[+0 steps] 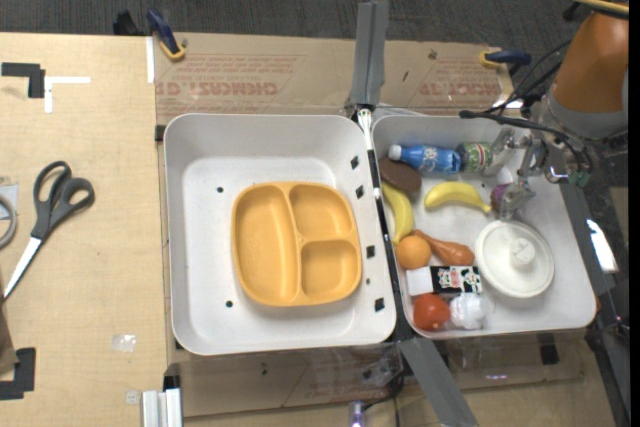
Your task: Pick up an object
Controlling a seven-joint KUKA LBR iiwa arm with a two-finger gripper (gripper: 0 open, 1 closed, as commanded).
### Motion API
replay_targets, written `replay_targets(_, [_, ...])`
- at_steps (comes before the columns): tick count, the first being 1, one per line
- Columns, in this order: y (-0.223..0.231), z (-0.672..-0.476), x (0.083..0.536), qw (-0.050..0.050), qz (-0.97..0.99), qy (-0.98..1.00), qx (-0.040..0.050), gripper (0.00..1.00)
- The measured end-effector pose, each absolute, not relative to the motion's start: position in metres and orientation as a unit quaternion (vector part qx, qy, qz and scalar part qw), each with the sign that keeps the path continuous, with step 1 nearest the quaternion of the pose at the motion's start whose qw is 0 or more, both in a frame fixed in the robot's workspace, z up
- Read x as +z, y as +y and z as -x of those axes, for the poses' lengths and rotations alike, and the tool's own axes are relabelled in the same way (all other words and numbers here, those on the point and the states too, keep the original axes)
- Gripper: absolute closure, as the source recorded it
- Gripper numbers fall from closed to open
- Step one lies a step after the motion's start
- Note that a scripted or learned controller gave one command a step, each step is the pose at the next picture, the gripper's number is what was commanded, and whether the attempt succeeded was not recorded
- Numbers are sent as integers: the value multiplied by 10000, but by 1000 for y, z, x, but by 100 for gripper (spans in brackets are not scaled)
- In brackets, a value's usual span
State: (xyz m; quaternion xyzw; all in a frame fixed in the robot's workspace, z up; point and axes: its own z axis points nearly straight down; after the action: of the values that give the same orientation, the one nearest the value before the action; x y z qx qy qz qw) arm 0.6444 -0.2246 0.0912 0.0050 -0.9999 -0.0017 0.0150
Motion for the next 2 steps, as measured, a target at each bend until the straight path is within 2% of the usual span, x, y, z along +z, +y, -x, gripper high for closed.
replay_targets(1, [-228, -650, 90, 190, -662, -9976, -11, 0])
replay_targets(2, [-146, -643, 89, 141, 46, -9999, 10, 0])
